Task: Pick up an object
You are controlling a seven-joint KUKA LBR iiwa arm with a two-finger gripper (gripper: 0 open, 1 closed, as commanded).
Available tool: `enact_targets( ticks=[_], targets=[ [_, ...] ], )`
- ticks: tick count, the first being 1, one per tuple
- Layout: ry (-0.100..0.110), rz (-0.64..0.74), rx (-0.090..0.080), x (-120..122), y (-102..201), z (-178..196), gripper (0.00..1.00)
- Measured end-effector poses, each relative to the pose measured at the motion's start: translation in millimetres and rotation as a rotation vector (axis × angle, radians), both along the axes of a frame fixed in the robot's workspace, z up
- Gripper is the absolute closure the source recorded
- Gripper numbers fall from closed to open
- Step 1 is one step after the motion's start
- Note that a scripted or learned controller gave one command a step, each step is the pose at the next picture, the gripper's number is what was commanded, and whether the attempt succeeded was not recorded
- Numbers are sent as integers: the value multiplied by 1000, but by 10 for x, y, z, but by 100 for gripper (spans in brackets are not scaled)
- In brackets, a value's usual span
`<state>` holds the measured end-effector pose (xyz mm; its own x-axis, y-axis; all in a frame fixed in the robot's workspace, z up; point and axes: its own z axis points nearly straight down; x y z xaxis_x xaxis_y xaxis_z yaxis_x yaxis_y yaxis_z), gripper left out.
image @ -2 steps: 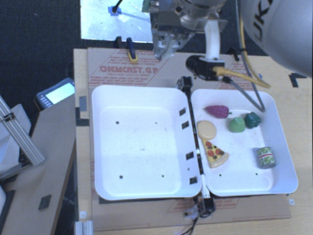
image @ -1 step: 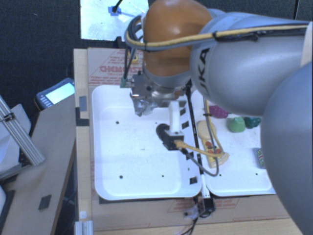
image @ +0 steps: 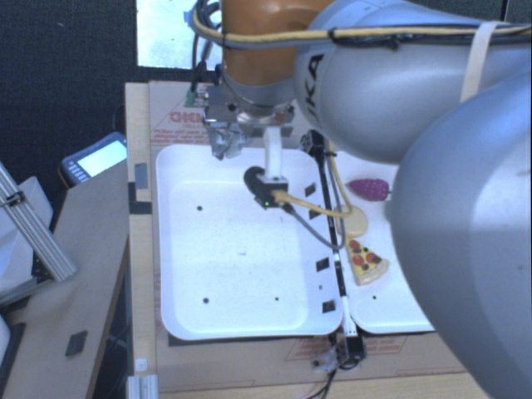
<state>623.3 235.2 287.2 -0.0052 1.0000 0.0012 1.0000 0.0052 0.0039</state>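
The arm [image: 399, 81] is showing smooth, glossy grey plastic, its band [image: 270, 23] shining orange; the bins [image: 241, 256] are looking like smooth white plastic, faintly speckled; the table [image: 391, 372] is showing matt brown cardboard

Even bright light, soft shadows, slight blur.

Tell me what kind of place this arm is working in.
Probably a robotics lab test bench. Two shallow white bins sit on cardboard; toy food lies in the right one, a pizza slice and a purple piece. Loose cables and an aluminium rail flank the setup.
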Motion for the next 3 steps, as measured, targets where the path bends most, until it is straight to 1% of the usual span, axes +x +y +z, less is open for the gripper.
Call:
enact_targets(
  ticks=[1, 2, 3],
  targets=[
    [-14, 1, 5, 62, -10, 1428, 100],
    [-7, -6, 3, -495, -458, 2213, 100],
    [6, 5, 0, -993, 23, 1895, 100]
  ],
)
